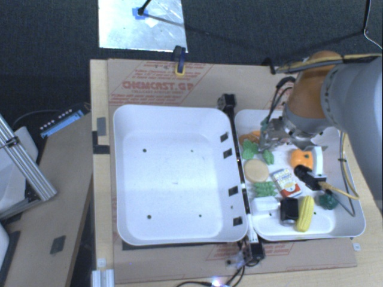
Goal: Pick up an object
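Here the desk (pixel 149 79) carries two white bins: the left bin (pixel 173 172) and the right bin (pixel 350 223), where the objects lie. The grey arm (pixel 350 94) reaches in from the right, its claw (pixel 267 137) low over the far left of the pile, above a green piece (pixel 250 151) and a round tan disc (pixel 257 171); whether it grips anything, I cannot tell. A yellow corn cob (pixel 305 213) lies near.
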Action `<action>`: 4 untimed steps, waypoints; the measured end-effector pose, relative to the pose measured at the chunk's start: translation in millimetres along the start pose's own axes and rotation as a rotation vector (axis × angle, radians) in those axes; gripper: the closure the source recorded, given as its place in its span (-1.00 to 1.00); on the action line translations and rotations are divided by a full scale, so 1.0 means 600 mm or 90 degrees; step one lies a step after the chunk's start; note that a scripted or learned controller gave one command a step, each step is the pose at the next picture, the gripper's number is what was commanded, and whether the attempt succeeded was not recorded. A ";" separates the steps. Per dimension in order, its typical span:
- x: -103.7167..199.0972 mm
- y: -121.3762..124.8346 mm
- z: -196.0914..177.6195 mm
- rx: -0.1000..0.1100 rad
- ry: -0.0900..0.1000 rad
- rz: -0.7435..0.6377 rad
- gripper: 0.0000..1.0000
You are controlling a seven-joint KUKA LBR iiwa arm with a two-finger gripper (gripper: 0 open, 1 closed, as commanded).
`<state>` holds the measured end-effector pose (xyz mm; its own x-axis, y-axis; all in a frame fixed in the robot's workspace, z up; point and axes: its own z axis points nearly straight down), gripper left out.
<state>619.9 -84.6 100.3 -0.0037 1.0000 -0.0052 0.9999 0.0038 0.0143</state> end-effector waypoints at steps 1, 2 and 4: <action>-0.001 0.031 0.019 0.004 0.002 0.000 1.00; -0.016 -0.128 0.014 -0.003 0.001 0.003 1.00; 0.123 -0.139 -0.152 0.002 0.004 -0.006 1.00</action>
<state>534.9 -10.6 190.0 -0.0130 0.9999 0.0010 0.9999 0.0130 0.0111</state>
